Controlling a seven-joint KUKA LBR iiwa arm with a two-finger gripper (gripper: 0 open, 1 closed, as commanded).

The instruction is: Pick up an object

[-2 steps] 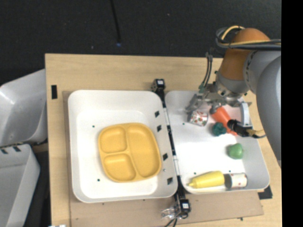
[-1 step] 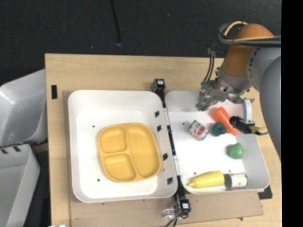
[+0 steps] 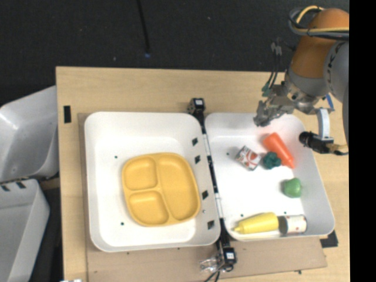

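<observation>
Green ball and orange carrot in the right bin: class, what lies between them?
In the camera view, only bare white bin floor lies between the green ball and the orange carrot; a dark green toy sits just left.

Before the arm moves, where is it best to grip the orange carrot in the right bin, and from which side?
Probably from straight above, at the middle of the carrot, with the fingers closing across its width. It lies flat and slanted; its lower end sits close to the teal object, so mid-body gives more room. The gripper is near its upper end.

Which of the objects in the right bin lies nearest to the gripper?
The orange carrot. It lies just below the gripper, near the bin's top, while the green ball and the yellow bottle lie farther down.
</observation>
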